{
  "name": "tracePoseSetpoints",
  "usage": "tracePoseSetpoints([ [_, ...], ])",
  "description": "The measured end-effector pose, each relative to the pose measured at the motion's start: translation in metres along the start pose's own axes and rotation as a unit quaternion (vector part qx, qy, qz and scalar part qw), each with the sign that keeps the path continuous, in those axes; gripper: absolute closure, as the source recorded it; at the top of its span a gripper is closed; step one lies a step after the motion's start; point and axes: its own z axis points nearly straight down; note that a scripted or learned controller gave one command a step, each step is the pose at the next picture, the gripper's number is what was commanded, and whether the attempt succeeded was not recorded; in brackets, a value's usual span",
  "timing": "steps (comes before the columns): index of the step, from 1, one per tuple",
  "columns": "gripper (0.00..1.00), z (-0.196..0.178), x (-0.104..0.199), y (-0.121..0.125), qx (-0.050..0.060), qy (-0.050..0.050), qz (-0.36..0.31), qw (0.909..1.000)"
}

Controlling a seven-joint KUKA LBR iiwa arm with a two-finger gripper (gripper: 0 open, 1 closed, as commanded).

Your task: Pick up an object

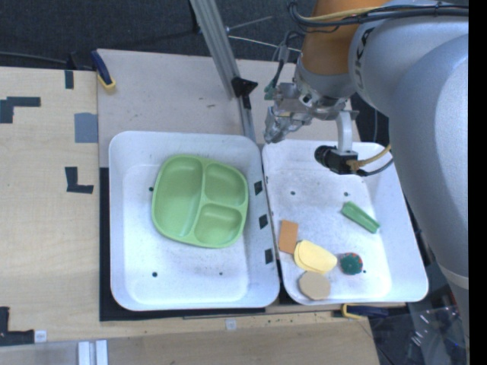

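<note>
**Gripper high at the bin's far edge, all objects at the near end**

Camera view: the grey arm with the orange band comes in from the right, and its two-finger gripper (275,131) hangs over the far left corner of the right white bin (396,234), just beside the wall that it shares with the left white bin (125,226). The tips look close to each other with nothing between them, but they are small and dark here, so I cannot tell for sure if the jaws are narrow or closed.

The things to pick lie well apart from the gripper, in the near half of the right bin: a flat orange rectangular piece (288,236), a yellow rounded soft-looking piece (315,256) touching a tan round disc (313,285), a small dark green and red ball-like item (351,264), and a green bar (360,217) nearer the right wall. The light green divided plastic plate (201,201) lies alone in the left bin.

The risks, as I judge them: a descent from here meets only bare bin floor or the shared wall. The yellow piece and the tan disc touch, so a grasp there may push one away or catch both. The orange piece is flat and may slip under the fingers.
</note>
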Motion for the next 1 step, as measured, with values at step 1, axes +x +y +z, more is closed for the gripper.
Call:
tracePoseSetpoints([
  [1,1.00,-0.0087,0.0518,-0.0002,0.000,0.000,0.000,1.0000],
])
